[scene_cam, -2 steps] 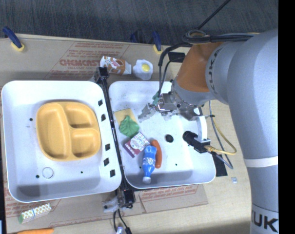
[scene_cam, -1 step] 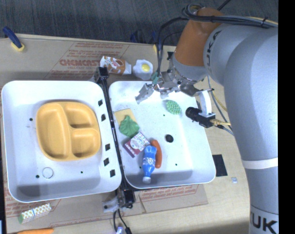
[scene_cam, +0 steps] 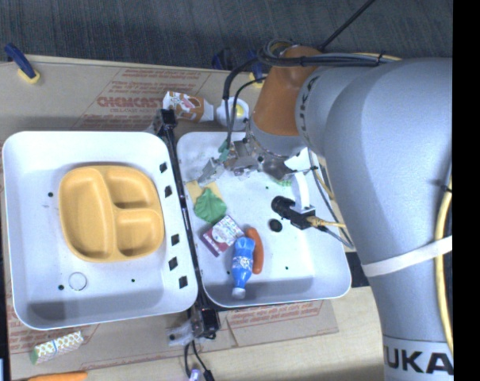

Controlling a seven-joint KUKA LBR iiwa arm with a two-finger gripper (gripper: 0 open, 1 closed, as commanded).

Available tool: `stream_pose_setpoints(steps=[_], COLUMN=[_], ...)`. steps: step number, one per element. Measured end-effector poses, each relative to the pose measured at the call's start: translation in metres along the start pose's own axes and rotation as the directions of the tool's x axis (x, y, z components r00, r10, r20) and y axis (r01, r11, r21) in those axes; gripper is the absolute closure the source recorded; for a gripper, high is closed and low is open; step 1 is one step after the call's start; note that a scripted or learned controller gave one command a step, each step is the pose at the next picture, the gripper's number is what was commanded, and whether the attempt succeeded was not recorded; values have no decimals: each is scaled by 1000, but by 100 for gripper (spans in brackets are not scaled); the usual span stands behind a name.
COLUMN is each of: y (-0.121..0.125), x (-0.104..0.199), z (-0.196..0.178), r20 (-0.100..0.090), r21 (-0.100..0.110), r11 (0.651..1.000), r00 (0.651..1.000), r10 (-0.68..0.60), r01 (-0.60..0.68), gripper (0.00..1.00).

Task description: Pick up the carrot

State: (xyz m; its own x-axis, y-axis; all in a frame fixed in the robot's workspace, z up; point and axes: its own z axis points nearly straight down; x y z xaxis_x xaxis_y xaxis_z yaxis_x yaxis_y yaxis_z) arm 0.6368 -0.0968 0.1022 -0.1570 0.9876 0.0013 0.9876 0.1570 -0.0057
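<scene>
1. Near zone. The carrot (scene_cam: 257, 250) lies flat on the floor of the right bin (scene_cam: 307, 264), close to its near wall, with its long axis running roughly near to far. A blue bottle (scene_cam: 241, 264) lies just beside it on the side toward the left bin (scene_cam: 25, 213), touching or nearly so; which one cannot be told. The carrot's other side faces bare floor. Judgement: a grasp probably has to close across the carrot's short width, and the bottle leaves little clearance on one side, so it may be nudged or caught.

2. Middle zone. A packet (scene_cam: 222, 234) and a green piece (scene_cam: 209, 206) lie loose between the carrot and the hand. In the left bin, a yellow tray (scene_cam: 113, 211) sits centred, well apart from the work.

3. Far zone. The hand (scene_cam: 228, 161) hangs over the far part of the right bin, near the wall between the bins and well apart from the carrot. It holds nothing that can be seen; whether it is apart or together cannot be told. The arm (scene_cam: 382, 133) reaches in across the tabletop (scene_cam: 279, 324).

4. Status. Judgement: the pick is not yet begun.
</scene>
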Motion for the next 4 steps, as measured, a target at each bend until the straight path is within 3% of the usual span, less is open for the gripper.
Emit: stream_pose_setpoints(steps=[1,2,3,4], y=[28,7,32,34], x=[48,95,78,89], z=[-91,-89,-90,-90], r20=[2,1,4,3], r21=[-5,-1,-4,-3], r11=[993,997,918,890], r00=[993,997,918,890], r10=[-114,-72,-397,-455], r01=[114,72,397,455], gripper=[0,0,0,0])
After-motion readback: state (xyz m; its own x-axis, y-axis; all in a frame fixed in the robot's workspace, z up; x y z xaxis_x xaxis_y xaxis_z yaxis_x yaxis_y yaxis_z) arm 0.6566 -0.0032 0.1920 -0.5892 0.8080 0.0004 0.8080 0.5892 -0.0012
